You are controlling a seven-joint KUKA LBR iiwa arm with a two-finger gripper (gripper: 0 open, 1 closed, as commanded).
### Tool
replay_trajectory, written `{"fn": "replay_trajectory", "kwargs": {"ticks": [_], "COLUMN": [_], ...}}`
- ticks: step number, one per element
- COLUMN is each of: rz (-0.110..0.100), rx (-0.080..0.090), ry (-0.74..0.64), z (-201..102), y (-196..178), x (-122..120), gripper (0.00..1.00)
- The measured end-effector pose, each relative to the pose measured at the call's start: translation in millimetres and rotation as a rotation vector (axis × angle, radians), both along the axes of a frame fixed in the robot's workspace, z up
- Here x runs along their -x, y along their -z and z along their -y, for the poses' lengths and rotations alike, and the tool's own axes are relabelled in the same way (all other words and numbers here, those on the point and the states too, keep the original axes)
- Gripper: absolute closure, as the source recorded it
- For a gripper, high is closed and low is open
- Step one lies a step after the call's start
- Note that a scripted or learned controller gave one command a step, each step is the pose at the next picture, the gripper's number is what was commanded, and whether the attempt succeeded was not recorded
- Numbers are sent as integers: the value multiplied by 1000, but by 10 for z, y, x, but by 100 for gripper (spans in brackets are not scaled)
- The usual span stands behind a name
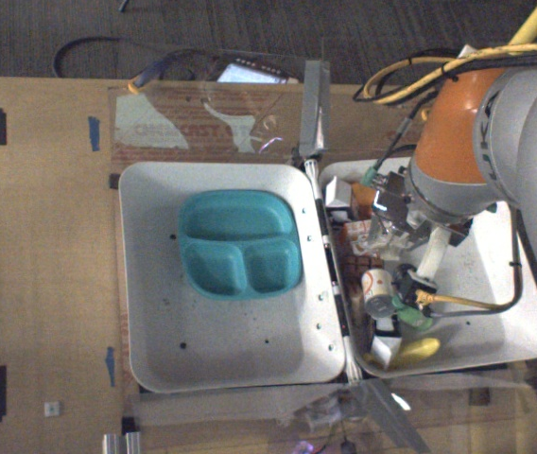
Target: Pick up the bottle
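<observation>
The bottle (379, 292), a small one with a white and orange label whose writing is too small to read, lies among clutter at the left side of the right bin (495, 343), beside a yellow banana (414, 350) and a green item (412, 310). The grey arm (524, 149) with its orange band reaches in from the right and bends down over this bin, its gripper (382, 239) hanging just above the bottle; whether it is apart or together cannot be told. In the left bin (146, 282) sits a teal divided tray (240, 242).
</observation>
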State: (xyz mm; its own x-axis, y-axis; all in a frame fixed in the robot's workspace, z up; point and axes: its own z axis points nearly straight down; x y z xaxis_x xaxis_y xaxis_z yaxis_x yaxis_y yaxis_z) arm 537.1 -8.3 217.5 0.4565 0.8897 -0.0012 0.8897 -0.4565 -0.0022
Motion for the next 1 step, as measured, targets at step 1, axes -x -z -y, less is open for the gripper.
{"fn": "replay_trajectory", "kwargs": {"ticks": [1], "rz": [-1], "rx": [0], "ry": [0], "z": [0], "y": [2], "x": [2], "gripper": [0]}}
